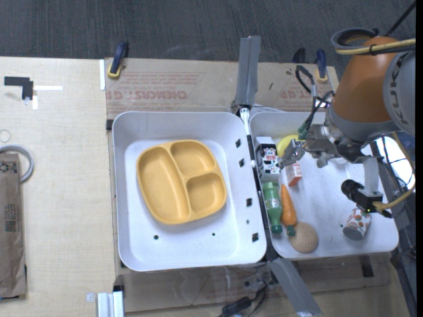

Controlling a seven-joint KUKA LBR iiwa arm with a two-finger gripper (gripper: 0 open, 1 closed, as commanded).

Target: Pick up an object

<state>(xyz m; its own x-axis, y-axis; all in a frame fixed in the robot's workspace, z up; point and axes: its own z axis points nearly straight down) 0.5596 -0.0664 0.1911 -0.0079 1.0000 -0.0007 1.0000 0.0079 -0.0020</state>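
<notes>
Towering over the right bin [380,243], the grey-and-orange arm [370,84] sets its gripper [295,152] at the bin's ten o'clock; whether the jaws are apart or together I cannot tell. Just beneath lies a small red-and-white carton [294,174], label unreadable. At six o'clock lie a carrot [288,205], a green bottle [271,207] and a tan ball [304,238]. The left bin [125,177] holds a yellow divided plate [181,180].

Grey arm [403,91], rounded orange band [367,84], black cables [310,88], black lettering

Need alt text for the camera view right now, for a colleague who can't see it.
The gripper hangs over the right bin, above a carrot, green bottle and small carton. The left bin holds a yellow divided plate.
</notes>
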